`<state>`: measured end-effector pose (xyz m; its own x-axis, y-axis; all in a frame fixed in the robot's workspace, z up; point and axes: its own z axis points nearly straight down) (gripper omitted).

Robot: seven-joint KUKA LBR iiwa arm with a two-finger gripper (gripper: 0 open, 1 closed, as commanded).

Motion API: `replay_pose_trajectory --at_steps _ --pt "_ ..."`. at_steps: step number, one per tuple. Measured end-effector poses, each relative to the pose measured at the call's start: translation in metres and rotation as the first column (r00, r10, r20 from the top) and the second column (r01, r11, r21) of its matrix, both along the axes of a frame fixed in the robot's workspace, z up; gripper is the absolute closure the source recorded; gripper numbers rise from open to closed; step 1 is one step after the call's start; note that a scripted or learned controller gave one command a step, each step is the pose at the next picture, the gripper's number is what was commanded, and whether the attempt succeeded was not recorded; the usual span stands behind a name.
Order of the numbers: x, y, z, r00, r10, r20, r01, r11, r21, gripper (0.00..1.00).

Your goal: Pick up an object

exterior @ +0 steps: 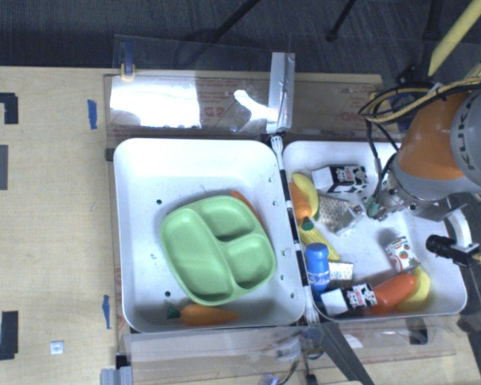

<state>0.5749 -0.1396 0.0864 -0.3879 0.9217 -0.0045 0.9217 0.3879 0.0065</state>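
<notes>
The two-finger gripper [374,208], its opening impossible to judge, is hovering in the right white bin [457,291], just right of the crumpled silver foil packet [337,212].

right bin [457,295] crowded, left bin [136,183] mostly green tray [216,247]

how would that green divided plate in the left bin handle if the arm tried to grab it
The green divided plate looks like rigid moulded plastic, so probably stiff and light. It is wide and seems to lie tilted over a carrot, so it may rock or slide when pushed. Its smooth rim likely offers the only pinch.
</notes>
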Motion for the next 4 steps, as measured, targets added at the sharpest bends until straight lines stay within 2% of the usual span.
replay_pose_trajectory --at_steps 1,2,3,4 --pt "0.018 0.004 0.035 0.923 -0.385 -0.008 0.385 0.923 -0.001 0.00" --pt "0.018 0.004 0.035 0.923 -0.385 -0.009 0.385 0.923 0.000 0.00" --pt "-0.030 -0.046 0.054 0.971 -0.239 -0.014 0.239 0.971 0.002 0.00" --pt "-0.077 -0.052 -0.001 0.990 -0.138 -0.003 0.138 0.990 0.003 0.00"
